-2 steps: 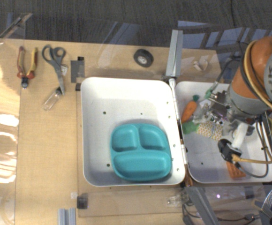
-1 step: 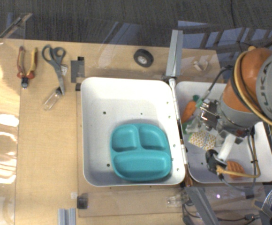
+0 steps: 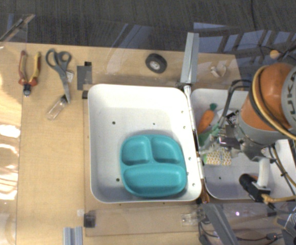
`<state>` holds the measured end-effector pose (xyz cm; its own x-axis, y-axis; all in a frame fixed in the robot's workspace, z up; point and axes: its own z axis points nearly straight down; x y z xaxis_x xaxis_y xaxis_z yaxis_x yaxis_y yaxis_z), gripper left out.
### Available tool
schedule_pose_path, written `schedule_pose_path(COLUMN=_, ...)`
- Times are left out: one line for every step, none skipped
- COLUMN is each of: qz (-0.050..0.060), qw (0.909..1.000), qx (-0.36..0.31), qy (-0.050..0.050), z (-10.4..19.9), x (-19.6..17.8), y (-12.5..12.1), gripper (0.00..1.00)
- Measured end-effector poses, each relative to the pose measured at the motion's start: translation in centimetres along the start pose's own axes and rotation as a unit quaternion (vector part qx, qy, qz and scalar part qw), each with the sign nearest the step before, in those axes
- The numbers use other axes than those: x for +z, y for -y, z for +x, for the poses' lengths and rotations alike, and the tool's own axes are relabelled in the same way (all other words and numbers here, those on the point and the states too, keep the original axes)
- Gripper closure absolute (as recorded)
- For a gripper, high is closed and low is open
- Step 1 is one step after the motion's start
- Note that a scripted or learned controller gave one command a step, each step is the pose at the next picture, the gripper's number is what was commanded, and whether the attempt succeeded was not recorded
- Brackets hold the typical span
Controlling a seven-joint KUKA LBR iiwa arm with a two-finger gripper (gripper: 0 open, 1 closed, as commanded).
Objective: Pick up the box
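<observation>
Since my pincer (image 3: 220,137), grip state untellable, hangs at right of centre over the box (image 3: 218,158), I should descend squarely, avoiding the carrot (image 3: 205,120).

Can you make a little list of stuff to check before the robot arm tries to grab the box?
1. Box found: a small patterned box lies flat in the right bin, near its left wall. Ok.
2. Pincer placed over the box: it sits just above it in the picture, close. Ok.
3. Pincer open wide enough: hidden by the arm's wrist. Cannot tell.
4. Things crowding the box: a toy carrot lies close behind it, and the bin wall is right beside it. Not ok.
5. Left bin out of the way: the teal divided tray stays inside it. Ok.
</observation>
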<state>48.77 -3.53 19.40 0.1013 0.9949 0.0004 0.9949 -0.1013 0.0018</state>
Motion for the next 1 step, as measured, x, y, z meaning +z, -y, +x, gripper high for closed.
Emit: schedule_pose_path(qz=0.001, qw=0.9943, qx=0.107, qy=0.000, z=3.92, x=1.02, y=0.42, gripper=1.00)
